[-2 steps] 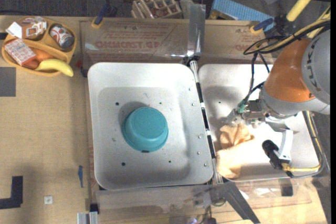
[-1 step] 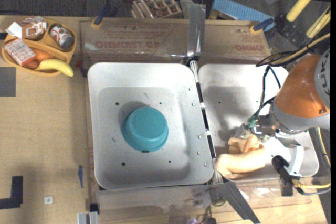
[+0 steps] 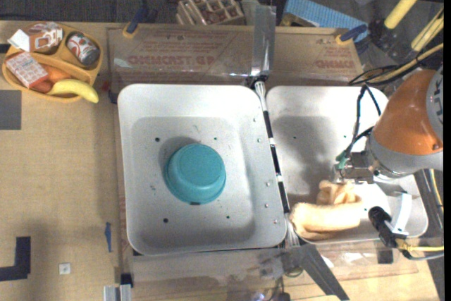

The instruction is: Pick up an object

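Bread loaf [image 3: 325, 218] in right bin [image 3: 310, 116]; wooden bench [image 3: 56, 187].

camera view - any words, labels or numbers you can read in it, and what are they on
"CHEMCAST GP": faint red print, seen through the protective film, on the clear sheet behind the left bin.
Red print on the matching sheet behind the right bin: too faint to read.
Packets in the yellow tray at far left: printed, but too small to read.
Teal bowl: no text.
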Action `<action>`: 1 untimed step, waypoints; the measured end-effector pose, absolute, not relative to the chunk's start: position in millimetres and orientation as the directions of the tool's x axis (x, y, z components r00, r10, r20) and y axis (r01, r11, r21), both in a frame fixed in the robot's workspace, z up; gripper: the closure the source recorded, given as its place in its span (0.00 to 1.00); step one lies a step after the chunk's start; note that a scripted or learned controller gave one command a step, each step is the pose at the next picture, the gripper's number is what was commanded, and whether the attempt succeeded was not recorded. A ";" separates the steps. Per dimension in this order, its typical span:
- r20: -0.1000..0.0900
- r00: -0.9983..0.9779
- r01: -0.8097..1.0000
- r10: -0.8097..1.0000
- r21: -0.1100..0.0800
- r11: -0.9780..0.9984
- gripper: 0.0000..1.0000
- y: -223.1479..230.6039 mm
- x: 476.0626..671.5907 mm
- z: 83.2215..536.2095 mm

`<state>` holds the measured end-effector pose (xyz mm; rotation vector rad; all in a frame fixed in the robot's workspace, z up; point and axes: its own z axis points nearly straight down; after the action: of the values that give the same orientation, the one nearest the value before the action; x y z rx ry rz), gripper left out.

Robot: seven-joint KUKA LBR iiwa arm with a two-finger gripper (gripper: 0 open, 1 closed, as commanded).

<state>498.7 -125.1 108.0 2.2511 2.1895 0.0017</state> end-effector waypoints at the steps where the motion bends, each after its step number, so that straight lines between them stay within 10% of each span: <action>1: 0.000 0.027 1.000 1.000 0.001 -0.027 0.00 -125.1 498.5 107.5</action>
<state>498.5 -125.1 107.5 2.2511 2.1905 0.0004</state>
